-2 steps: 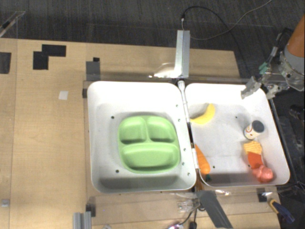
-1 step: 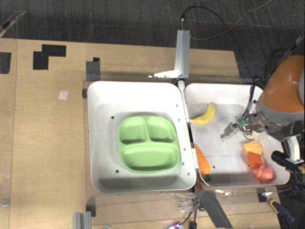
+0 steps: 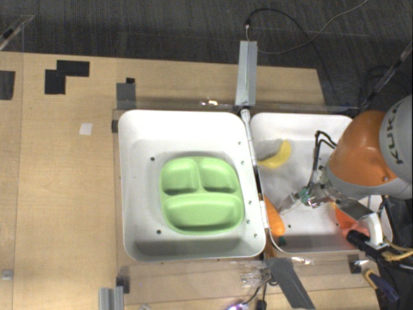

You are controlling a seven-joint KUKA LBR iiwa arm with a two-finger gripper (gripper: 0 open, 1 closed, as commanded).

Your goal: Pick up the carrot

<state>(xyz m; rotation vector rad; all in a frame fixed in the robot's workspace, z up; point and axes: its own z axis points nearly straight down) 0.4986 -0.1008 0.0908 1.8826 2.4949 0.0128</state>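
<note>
The carrot (image 3: pixel 275 221) is a short orange piece lying in the right bin (image 3: pixel 293 234), against its left wall near the front corner. My gripper (image 3: pixel 301 198) hangs low over the middle of that bin, just right of and slightly behind the carrot, with a small gap between them. Nothing shows in its grasp. The grey wrist and orange band (image 3: pixel 361 155) cover the bin's right half.
A yellow banana (image 3: pixel 277 154) lies at the back left of the right bin. An orange-red item (image 3: pixel 344 217) peeks out under the arm at the front right. The left bin (image 3: pixel 139 141) holds a green divided plate (image 3: pixel 201 194).
</note>
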